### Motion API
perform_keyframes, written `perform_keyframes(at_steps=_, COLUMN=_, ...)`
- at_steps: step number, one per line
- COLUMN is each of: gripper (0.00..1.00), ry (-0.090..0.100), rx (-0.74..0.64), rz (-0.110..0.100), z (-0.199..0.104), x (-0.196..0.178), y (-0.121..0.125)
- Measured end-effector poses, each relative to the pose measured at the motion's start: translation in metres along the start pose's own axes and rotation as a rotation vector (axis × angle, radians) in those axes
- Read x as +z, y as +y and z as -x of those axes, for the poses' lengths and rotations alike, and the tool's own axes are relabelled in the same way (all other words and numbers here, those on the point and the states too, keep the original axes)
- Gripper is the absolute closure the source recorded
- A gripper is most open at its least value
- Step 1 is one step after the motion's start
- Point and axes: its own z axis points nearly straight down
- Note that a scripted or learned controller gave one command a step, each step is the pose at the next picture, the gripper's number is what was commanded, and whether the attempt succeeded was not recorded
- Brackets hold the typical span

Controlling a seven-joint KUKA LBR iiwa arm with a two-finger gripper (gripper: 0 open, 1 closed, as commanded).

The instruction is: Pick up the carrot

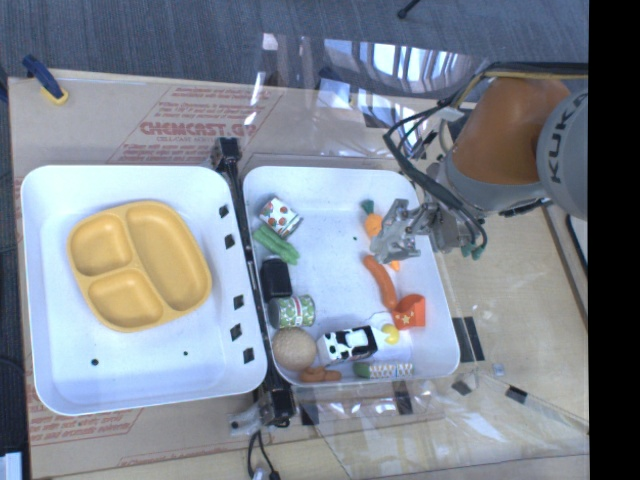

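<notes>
Fingers of the gripper point(392, 236) are seen spread apart just above the carrot point(378, 225) near the right bin point(330, 183)'s far right side, where a centred, straight descent before closing is advised.

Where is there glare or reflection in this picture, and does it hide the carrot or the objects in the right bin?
Camera view: bright reflections lie on the clear sheet behind the right bin, away from its contents. The carrot beside the gripper is free of glare but small and soft, so its edges are vague. The yellow tray in the left bin is evenly lit.
</notes>
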Motion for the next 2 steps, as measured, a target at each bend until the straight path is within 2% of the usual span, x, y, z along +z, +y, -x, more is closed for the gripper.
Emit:
perform_keyframes(at_steps=1, gripper=1.0, ry=0.003, rx=0.022, rz=0.001, z=-0.043, x=0.092, y=-0.001)
perform_keyframes(at_steps=2, gripper=1.0, ry=-0.007, rx=0.079, rz=0.001, z=-0.011, x=-0.003, y=0.036)
